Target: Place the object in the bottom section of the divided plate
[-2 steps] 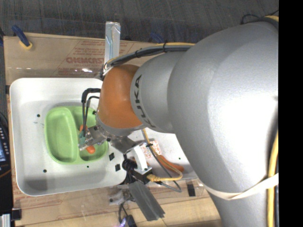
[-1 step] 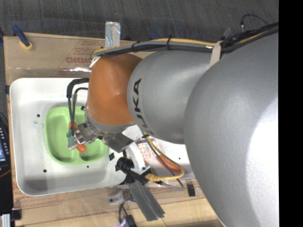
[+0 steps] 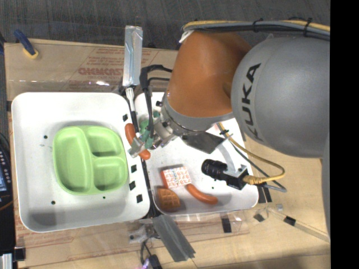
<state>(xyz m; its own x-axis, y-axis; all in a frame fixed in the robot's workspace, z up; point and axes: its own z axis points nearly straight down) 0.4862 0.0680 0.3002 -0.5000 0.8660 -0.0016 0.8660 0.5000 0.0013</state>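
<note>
Currently I see the hand (image 3: 140,142) over the divider between bins, clamped on a sausage (image 3: 130,132). Beside it, the green divided plate (image 3: 90,159) lies unobstructed; another sausage (image 3: 201,194), a patterned block (image 3: 176,177) and a bread piece (image 3: 167,199) occupy the right bin (image 3: 247,202).

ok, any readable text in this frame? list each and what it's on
"KUKA": black letters, running vertically, on the grey rounded arm housing.
Reddish print on the clear plastic sheet behind the white bins: too blurred to read.
Red-and-white patterned square block in the right white bin: pattern too small to tell whether it is text.
</note>
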